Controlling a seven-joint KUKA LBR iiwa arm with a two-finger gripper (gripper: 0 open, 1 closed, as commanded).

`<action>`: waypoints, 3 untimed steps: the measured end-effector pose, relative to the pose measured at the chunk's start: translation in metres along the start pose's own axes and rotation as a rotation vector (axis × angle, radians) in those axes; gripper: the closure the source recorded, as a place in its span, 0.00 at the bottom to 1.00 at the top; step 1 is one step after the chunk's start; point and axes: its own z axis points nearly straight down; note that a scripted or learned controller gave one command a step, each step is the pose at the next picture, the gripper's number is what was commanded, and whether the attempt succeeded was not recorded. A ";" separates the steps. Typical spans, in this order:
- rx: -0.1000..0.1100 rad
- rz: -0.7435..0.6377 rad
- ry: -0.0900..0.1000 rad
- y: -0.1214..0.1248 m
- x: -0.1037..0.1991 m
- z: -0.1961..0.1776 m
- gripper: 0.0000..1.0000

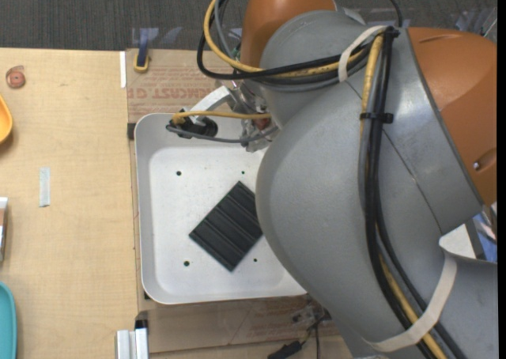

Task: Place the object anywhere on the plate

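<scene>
Along the left edge of the wooden benchtop point(71, 191) sit a few odds and ends: a small round reddish disc point(15, 77) near the far corner, a slice of an orange dish point(4, 124) just below it, a little pale strip point(44, 187) lying flat on the wood, and a corner of something teal point(6, 326) at the near edge. Moving right, a shallow white bin point(150, 215) with rounded corners rests on brown cardboard point(178, 85) printed with red lettering. Inside the bin, lying flat on its floor and turned at a diagonal, is a black ribbed rectangular pad point(228, 226), the one loose object in there; its right corner disappears under the arm. At the bin's far rim a small black fitting point(198, 126) with a yellow cable hangs off the arm's wrist area. From there to the right, the grey arm point(348, 183) bulks over the bin, its orange joint caps point(285, 1) high in the frame, with black and yellow cables point(371, 112) looped along it. The arm's own body hides the gripper, so I cannot tell how it stands or whether it holds anything.
</scene>
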 end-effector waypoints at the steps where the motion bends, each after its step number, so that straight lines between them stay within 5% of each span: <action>1: 0.000 -0.108 -0.002 0.034 -0.014 -0.191 1.00; 2: 0.000 -0.494 -0.004 -0.056 -0.037 -0.134 1.00; 3: 0.000 -0.672 -0.002 -0.074 -0.001 -0.110 1.00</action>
